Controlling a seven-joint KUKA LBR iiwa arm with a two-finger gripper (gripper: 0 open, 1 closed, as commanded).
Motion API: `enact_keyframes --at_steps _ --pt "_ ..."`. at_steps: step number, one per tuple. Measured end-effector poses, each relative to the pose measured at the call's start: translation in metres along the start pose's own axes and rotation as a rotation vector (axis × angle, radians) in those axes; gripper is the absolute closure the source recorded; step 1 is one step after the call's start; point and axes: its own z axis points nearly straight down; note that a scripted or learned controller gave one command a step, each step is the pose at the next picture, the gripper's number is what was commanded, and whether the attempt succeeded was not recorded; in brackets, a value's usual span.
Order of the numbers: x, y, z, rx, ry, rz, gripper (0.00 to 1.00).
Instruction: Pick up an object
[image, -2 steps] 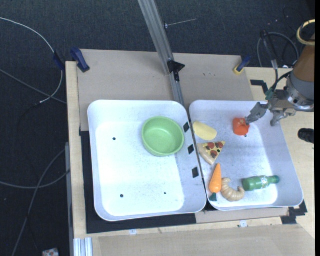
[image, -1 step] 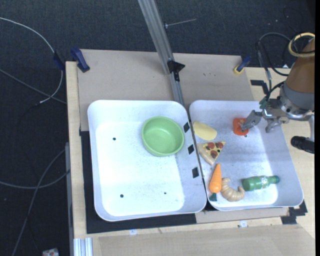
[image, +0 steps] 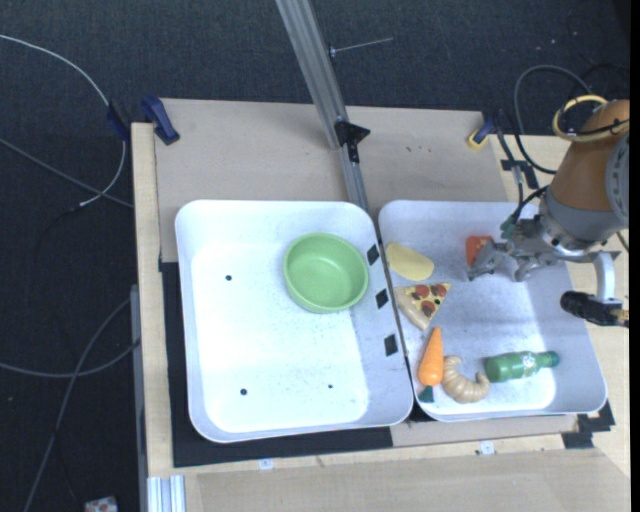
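Right, here's what I've got on my screen, front edge first.

Front of right bin (image: 585, 395): bottle (image: 520, 365) lying on its side, croissant (image: 466, 383) just left of it, carrot (image: 431, 358) propped against the dividing wall. All three crowd the near rim, awkward to reach from above, I reckon.

Middle of right bin: pizza slice (image: 424, 300) flat by the left wall, yellow piece (image: 410, 262) just behind it.

Back of right bin: red object (image: 478, 246), partly hidden, right beside the gripper (image: 508, 262). I'd call that my likely target; it sits apart from the rest.

Gripper: low over the bin floor, arm in from the right. I can't tell how wide the pincer stands, and I see nothing held in it.

Left bin (image: 200, 300): one green bowl (image: 325, 272), upright, near its back right corner, well apart from the arm.

Pick: not made yet, by my read.
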Motion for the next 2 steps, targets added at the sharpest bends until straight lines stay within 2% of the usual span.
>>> enact_keyframes --at_steps 1,2 --pt "0.000 0.002 -0.018 -0.009 -0.001 0.000 1.00" --pt "0.004 0.005 -0.084 -0.022 -0.007 -0.001 1.00"
